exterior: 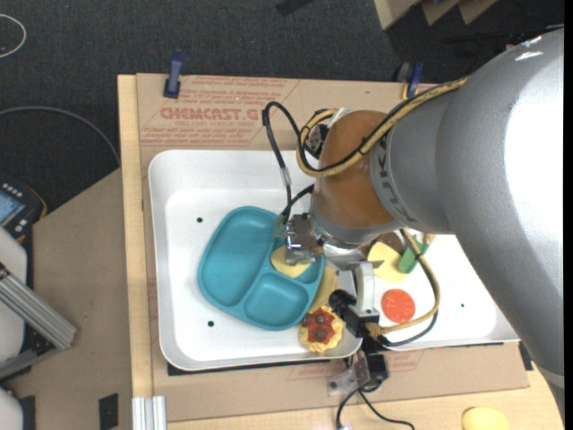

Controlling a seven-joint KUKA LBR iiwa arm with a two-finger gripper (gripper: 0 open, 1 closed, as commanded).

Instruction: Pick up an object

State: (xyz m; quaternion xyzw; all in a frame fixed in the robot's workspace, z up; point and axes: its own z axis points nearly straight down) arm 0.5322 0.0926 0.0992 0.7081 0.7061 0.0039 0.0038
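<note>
Pale yellow and small, the toy piece (288,259) lies on the right edge of the teal divided plate (242,267) in the left white bin (179,240), right under the arm's wrist. The gripper (300,240) is down over it, touching or nearly so, but whether it is clenched or released I cannot tell, because the grey arm and its orange band (345,173) cover it. Just beside the plate sit a red and yellow pizza slice toy (320,327) and an orange round toy (398,305).
</note>
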